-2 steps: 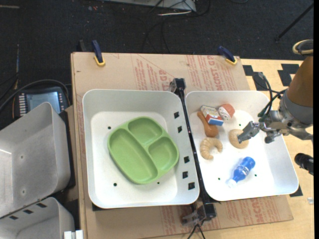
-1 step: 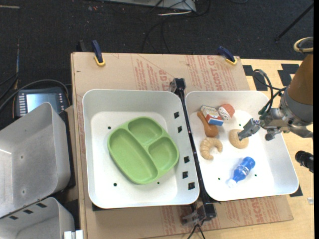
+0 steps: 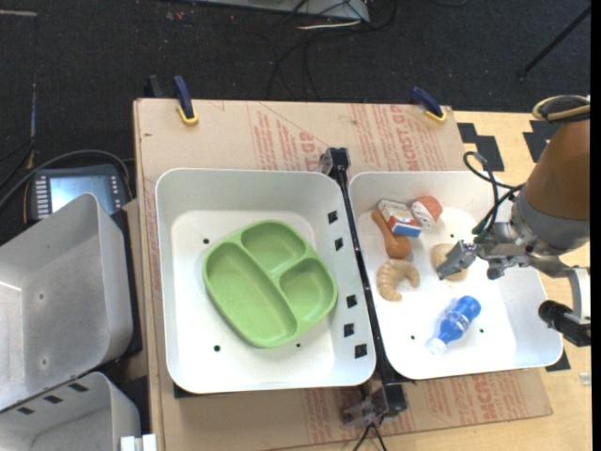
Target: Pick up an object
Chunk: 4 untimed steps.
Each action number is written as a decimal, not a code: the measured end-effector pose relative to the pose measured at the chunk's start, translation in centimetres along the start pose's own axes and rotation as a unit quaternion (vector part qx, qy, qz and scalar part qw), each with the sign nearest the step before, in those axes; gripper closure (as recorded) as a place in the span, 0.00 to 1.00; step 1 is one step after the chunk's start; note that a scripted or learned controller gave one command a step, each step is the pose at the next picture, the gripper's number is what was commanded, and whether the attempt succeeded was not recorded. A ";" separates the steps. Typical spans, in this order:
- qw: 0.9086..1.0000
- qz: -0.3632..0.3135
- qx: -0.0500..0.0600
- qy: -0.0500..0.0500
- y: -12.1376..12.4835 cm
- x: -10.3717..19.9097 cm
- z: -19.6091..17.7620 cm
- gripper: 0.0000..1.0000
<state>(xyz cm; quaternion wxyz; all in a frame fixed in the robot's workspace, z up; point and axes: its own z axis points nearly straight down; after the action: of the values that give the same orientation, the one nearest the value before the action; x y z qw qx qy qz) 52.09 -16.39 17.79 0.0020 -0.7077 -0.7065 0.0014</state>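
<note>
The small tan object (image 3: 442, 252) is sitting on the floor of the right bin (image 3: 526, 346), touching or almost under the gripper (image 3: 457, 259), just to the gripper's left. I cannot tell how the tool is set. The croissant (image 3: 396, 278) is lying further left, the blue bottle (image 3: 455, 322) below, slanting toward the bin's lower left. Room around the tan piece is looking tight

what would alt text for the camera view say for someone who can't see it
A grey robot arm reaches from the right, its gripper low over the right white bin, among a croissant, a blue bottle and small food items. The left white bin holds a green divided tray.
</note>
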 end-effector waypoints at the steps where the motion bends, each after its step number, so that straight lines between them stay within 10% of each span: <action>1: 1.000 0.000 0.000 0.000 -0.1 0.0 4.3 0.00; 2: 1.000 0.000 0.000 0.000 -0.2 0.1 8.9 0.00; 3: 1.000 0.000 -0.003 0.000 0.0 0.1 7.6 1.00; 4: 1.000 -0.002 -0.005 -0.001 -0.4 0.3 1.4 1.00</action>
<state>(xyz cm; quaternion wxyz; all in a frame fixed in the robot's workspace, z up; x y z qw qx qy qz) 51.72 -16.07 16.44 -0.0020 -0.7062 -0.7080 -0.0011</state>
